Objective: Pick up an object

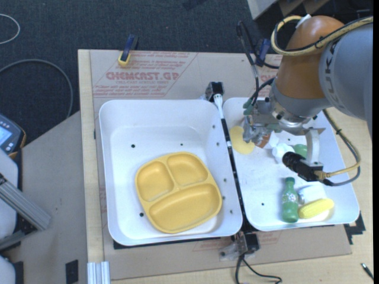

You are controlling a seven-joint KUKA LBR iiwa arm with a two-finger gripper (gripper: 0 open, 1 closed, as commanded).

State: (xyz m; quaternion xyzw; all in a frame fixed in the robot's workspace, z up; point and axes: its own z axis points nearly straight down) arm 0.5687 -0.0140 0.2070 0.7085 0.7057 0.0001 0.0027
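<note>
1. Camera view, lowest right of the frame first: a green bottle (289, 200) lies in the right bin (263, 209) touching a yellow banana-shaped piece (317, 208). If your program goes for either, expect the two to shove each other, since they lie against one another close to the bin's lower right wall.
2. Lower centre left: the yellow divided plate (177, 191) lies flat in the left bin (118, 152), well apart from the arm. It is broad and shallow, so you would likely get a poor bite on it.
3. Centre right: the gripper (256, 134) hangs low over the upper left part of the right bin. You cannot tell from here whether it is spread or closed; the wrist hides it.
4. Just below and left of it lies a pale yellow round piece (242, 141), near the wall between the bins. It sits beside the gripper, not visibly inside it. A descent could nudge it against that wall or miss it.
5. A white and green cluster (291, 152) lies to the right, partly hidden by a black cable (305, 169) that could snag.
</note>
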